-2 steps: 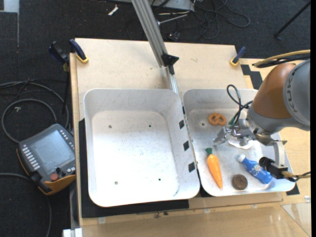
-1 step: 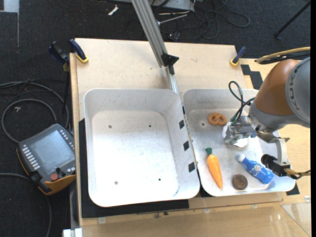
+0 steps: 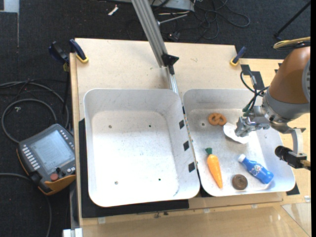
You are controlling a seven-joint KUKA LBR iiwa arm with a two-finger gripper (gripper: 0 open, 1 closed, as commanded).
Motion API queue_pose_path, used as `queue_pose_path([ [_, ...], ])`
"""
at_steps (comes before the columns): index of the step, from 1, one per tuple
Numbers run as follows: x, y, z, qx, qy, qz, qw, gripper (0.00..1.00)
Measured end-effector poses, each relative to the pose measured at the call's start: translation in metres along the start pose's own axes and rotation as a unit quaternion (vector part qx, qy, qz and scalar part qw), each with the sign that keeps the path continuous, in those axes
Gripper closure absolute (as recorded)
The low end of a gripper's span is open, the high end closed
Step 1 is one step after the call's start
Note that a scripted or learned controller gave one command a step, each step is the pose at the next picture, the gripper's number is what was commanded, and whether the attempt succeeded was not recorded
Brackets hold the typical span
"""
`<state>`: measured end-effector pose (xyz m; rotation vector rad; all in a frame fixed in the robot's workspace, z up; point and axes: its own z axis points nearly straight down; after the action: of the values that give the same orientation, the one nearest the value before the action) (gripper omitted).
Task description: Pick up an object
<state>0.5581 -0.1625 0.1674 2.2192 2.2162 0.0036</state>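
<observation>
Judging from the one overhead view, we find the pick not yet accomplished: nothing is visibly lifted clear of the right bin (image 3: 197, 102). The claw (image 3: 241, 128) hangs low over that bin, directly above a flat white piece (image 3: 234, 134) lying on the floor, and we cannot tell whether it is released, clenched or grasping, since its tip is too small and blurred against the white piece. Whether it touches that piece is likewise unclear. The other candidates lie apart from the claw: a brown pretzel (image 3: 217, 119) just to its left, a toy carrot (image 3: 214, 169) below and to its left, a dark round cookie (image 3: 240, 182) well below it, and a blue bottle (image 3: 256, 170) below and slightly to its right. The left bin (image 3: 98, 100) sits far to the claw's left. In our judgement the grasp and the lift both remain to be shown. The bottle bears a pale label, but no writing on it can be read, and we find no legible brand elsewhere.
</observation>
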Motion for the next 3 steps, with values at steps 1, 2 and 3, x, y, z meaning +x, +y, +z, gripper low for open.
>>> queue_pose_path([
  [1,-0.010,0.001,-0.057,-0.001,-0.001,-0.001,1.0000,1.00],
  [2,-0.010,0.001,-0.039,0.003,0.001,-0.001,1.0000,1.00],
  [3,0.031,0.025,-0.046,0.001,0.001,-0.004,1.0000,1.00],
])
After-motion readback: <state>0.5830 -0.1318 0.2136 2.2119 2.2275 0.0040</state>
